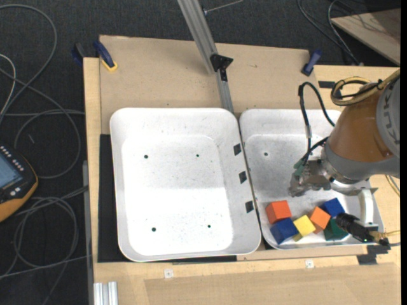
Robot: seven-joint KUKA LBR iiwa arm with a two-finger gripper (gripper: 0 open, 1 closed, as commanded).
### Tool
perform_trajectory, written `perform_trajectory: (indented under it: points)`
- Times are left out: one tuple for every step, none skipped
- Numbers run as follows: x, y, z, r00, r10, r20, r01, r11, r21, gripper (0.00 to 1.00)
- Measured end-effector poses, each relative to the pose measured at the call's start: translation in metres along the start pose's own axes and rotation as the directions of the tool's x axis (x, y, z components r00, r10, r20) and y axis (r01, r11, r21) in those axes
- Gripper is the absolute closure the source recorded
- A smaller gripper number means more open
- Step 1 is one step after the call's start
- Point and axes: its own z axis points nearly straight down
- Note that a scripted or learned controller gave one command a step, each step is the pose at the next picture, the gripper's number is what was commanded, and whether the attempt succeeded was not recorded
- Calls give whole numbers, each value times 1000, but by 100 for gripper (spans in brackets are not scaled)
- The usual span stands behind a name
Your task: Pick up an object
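Gripper [304, 182] hovers just above+left of orange block [277, 210], apart.

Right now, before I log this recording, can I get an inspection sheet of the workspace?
Surface: wooden bench bearing left bin and right bin.
Job's things: orange block, blue block, yellow block, small orange block, second blue block, green block, clustered in the right bin's near corner.
Clutter: nothing seen.
Grippers: gripper low above the blocks.
Cables: black cables on floor.
Surroundings: handheld pendant, metal pole.
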Motion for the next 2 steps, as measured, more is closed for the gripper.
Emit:
perform_trajectory:
  points:
    - [-1,-6,-46,1000,-1,2,1,1000,-4,100]
    - [0,-4,-100,1000,-2,3,2,1000,-7,100]
